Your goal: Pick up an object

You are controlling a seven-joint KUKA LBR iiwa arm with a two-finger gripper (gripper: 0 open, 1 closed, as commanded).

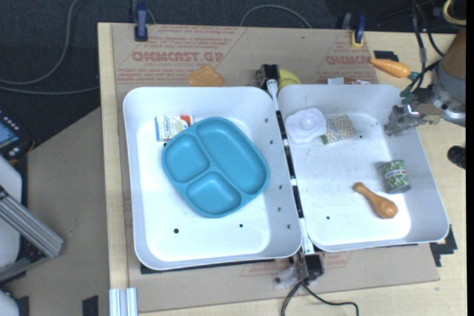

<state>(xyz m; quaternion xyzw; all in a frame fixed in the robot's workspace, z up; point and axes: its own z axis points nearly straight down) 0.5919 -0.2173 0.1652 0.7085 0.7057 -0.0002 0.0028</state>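
Brown and pear-shaped, a wooden object (376, 201) lies in the right bin (348, 229), toward its near right part, with a small green patterned block (395, 176) just beside it, farther back. At the bin's far left sit a round white lid (306, 125) and, next to it, a speckled square packet (339, 129). The gripper (404, 117) hangs over the right bin's far right edge, carrying nothing; whether it is open or closed cannot be told from here. The left bin (148, 218) holds a blue divided plate (214, 166) with a small carton (172, 126) at its far left corner.
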